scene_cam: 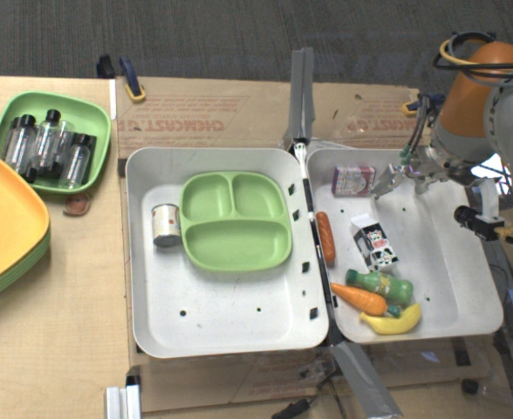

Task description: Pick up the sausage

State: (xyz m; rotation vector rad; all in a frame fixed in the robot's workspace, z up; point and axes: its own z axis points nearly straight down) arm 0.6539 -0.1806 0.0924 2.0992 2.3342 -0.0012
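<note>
Camera view: The sausage (pixel 326 237) lies in the right bin (pixel 466 304), hard against that bin's left wall and beside the divider between the two bins. Its long axis runs from far to near, roughly parallel to that wall. The tool (pixel 411 179) hangs over the far part of the same bin, next to the pink carton (pixel 352 181). Its two fingers are spread apart with nothing between them.

From the tool, the sausage lies to the left and nearer the camera, with the carton and a small black-and-white box (pixel 375 243) close to the line between them. In judgement, the coming move turns on closing across the sausage's short width, and the wall touching its left side leaves little room for a finger there.

The carrot (pixel 359 298), green bottle (pixel 380 284) and banana (pixel 393 320) lie well clear, at the near end.
</note>
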